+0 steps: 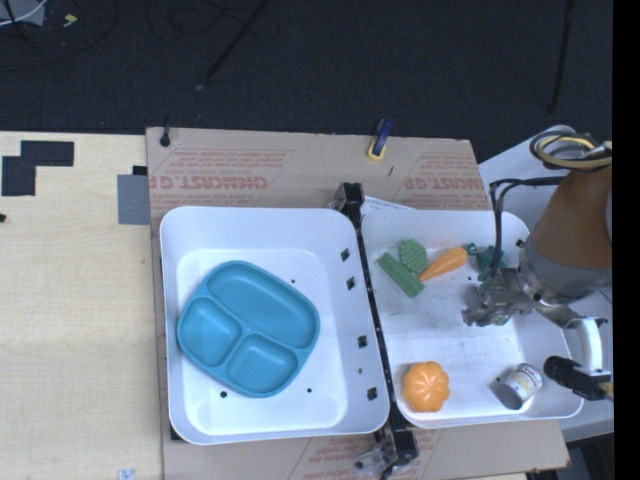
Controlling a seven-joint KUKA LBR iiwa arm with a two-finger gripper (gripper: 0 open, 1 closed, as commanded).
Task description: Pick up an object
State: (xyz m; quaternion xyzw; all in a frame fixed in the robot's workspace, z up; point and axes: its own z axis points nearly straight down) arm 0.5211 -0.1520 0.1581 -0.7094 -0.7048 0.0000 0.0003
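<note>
— Where was the grey arm's two-finger gripper (487, 306) at that moment?

— Low inside the right-hand shallow white bin (455, 416), toward that bin's right wall, just above its floor. I could not tell how it was set, nor whether anything sat in it.

— And the things it might pick up?

— All lay in that same right bin. A small orange plastic carrot (445, 262) rested at a slant near the bin's far side, its leafy teal end close beside the gripper. Touching the carrot's other end were a ridged green plastic piece (413, 254) and a flat green block (400, 275). A round orange pumpkin-shaped toy (425, 386) sat near the bin's front edge, well apart from the gripper. A small silver tin can (518, 384) lay on its side in the bin's front right corner.

— And next to that bin?

— The left-hand white bin (200, 230) adjoined it, bearing a blue plastic tray with three compartments (248, 327).
</note>
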